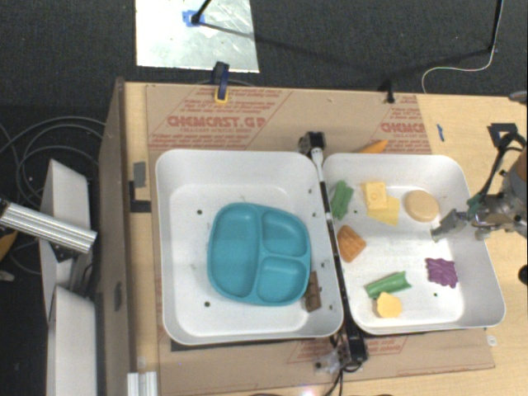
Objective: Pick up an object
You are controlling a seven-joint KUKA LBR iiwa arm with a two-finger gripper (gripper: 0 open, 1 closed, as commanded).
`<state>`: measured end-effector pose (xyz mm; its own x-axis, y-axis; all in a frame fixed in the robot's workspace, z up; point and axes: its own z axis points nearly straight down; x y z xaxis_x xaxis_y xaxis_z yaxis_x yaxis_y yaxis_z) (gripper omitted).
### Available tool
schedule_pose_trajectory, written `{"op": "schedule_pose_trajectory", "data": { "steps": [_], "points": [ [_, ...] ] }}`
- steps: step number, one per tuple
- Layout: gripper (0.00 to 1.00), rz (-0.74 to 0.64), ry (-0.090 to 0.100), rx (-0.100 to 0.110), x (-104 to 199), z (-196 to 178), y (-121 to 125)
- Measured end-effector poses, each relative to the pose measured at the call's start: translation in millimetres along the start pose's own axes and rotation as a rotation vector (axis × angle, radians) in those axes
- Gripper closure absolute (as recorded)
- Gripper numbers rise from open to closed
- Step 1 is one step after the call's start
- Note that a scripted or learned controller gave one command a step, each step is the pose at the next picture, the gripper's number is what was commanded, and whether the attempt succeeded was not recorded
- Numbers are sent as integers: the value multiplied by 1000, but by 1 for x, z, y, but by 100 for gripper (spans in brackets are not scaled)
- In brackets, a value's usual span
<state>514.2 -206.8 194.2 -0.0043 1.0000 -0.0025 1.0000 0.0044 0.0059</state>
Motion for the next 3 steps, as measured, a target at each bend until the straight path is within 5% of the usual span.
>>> {"op": "schedule_pose_trajectory", "data": {
  "steps": [1, 3],
  "points": [
    [0, 4, 3, 8, 1, 67, -6],
    [0, 0, 2, 3, 0, 50, 7]
  ]
}}
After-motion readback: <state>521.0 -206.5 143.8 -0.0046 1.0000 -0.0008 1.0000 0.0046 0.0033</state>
